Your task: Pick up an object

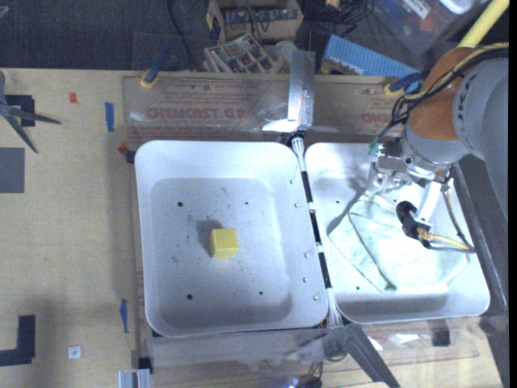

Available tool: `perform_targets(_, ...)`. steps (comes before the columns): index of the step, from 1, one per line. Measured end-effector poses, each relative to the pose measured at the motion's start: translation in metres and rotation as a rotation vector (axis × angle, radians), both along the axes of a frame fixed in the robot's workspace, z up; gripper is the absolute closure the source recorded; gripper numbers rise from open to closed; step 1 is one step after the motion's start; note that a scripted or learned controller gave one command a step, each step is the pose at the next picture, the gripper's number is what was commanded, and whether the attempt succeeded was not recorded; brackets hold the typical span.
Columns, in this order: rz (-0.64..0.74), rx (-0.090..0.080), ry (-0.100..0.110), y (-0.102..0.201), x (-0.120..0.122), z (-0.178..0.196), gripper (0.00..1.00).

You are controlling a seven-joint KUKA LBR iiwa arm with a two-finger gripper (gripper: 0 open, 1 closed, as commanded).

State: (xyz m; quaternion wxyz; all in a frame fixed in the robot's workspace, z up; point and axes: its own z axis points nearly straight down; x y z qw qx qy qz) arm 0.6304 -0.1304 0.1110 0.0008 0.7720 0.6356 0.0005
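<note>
A: Where's the arm (477,95)?
B: Reaching in from the right, grey with its orange band, bent down over the right bin (404,297). The gripper (386,186) hangs above that bin's upper part; whether it's released or clenched, I cannot tell.
A: And the counter (56,241)?
B: Pale wood, two white bins side by side; cluttered shelves and cables behind.
A: The block (224,242)?
B: A small yellow cube, lying near the middle of the left bin (161,168), well apart from the gripper.
</note>
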Motion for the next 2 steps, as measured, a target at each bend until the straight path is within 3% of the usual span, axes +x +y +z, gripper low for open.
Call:
perform_targets(1,-0.356,0.000,0.001,-0.009,0.037,0.053,1.00)
perform_targets(2,-0.727,0.002,-0.003,-0.005,0.028,-0.023,1.00)
